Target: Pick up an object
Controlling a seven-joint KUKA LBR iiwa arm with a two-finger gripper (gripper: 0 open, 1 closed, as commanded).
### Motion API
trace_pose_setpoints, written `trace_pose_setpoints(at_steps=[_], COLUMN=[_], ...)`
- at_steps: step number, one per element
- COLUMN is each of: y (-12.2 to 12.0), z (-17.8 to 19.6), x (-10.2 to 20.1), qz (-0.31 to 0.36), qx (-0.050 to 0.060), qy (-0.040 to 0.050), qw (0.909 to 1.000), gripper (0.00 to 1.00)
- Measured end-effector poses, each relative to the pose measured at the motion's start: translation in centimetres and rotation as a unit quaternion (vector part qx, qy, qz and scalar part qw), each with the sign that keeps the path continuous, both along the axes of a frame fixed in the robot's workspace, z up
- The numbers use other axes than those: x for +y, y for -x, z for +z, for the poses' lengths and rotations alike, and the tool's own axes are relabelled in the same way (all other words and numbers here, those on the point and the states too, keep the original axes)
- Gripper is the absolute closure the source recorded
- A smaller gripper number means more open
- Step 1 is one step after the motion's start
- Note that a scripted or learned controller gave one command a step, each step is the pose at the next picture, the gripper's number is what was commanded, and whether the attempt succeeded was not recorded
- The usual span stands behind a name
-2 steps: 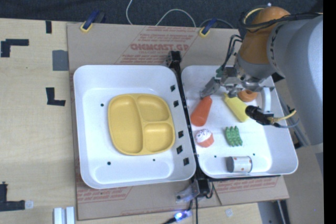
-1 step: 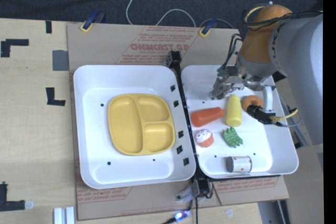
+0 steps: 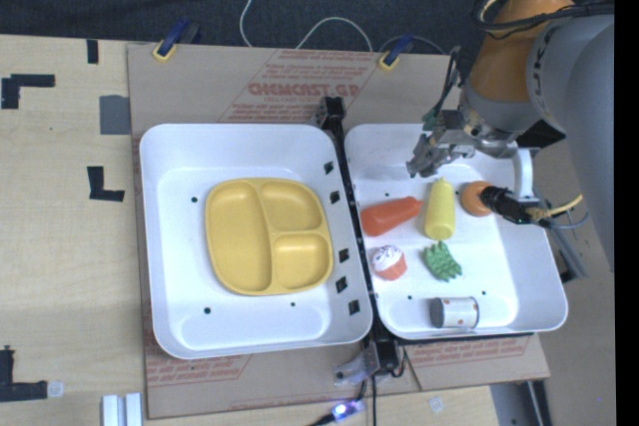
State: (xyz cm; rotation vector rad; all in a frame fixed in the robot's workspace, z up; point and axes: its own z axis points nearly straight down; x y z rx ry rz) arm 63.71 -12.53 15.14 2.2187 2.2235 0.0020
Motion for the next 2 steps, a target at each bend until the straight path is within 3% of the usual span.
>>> trace_pose_setpoints(at_steps=[2], y=[-0.8], z=[7.6], x=[-0.4], qz=[0.0], qx=[0.001], qy=[-0.0001], qw=[1.0], gripper=[1.0])
